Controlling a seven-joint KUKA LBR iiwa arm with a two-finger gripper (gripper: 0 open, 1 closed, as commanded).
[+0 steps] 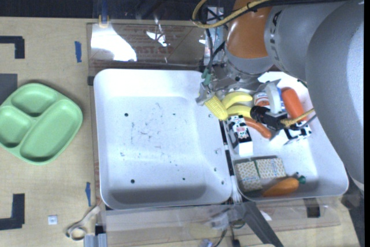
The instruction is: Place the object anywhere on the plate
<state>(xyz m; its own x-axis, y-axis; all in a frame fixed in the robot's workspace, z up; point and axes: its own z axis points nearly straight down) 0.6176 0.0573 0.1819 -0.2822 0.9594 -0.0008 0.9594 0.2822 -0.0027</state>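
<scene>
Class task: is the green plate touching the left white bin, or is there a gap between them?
Apart. The camera view shows bare wooden bench between the green plate and the left white bin's rim.

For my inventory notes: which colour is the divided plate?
Light green; the plate lies left of both bins in the camera view.

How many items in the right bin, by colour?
Right bin, as far as the pile lets me separate them:
Yellow: 2 – banana, corn
Orange: 3 – carrot, piece, piece
Tan: 1 – waffle-like block
Black and white: 2 – small box, tag
Total: 8; more may sit under the arm.
</scene>
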